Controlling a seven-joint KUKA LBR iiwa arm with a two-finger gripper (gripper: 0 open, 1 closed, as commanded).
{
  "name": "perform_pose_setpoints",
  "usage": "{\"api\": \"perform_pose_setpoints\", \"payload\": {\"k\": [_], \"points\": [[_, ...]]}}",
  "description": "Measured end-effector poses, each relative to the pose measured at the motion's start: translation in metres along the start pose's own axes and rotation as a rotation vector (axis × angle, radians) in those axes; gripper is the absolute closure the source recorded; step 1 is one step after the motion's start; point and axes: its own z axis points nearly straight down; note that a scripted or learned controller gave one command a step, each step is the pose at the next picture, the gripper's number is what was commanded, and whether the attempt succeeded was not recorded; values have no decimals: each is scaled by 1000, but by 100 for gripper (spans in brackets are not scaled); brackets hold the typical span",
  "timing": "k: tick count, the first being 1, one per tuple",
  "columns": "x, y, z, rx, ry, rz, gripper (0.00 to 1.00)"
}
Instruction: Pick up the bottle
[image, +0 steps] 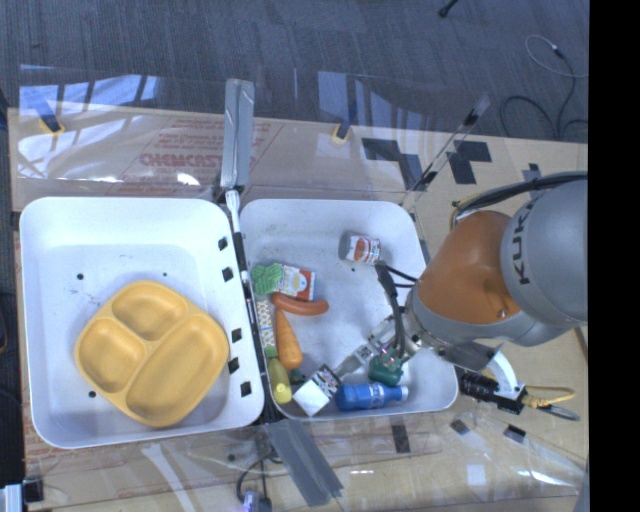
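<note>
The blue bottle (370, 396) lies on its side along the front wall of the right bin (432, 392), cap end pointing right. My gripper (384, 356) hangs low over the bin's front right part, just above and behind the bottle. A small dark green object (387, 373) sits right under the gripper, between it and the bottle. The grey arm with its orange band (468, 280) reaches in from the right.
The right bin also holds a small can (360, 249), a green and red carton (285, 280), a sausage (300, 305), a carrot (288, 342), a yellow-green piece (278, 378) and a white box (312, 392) by the bottle's left end. A yellow divided plate (150, 350) lies in the left bin (60, 225).
</note>
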Motion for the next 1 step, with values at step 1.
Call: {"api": "perform_pose_setpoints", "payload": {"k": [1], "points": [[-21,-15,0,-1,-3,-112,0]]}}
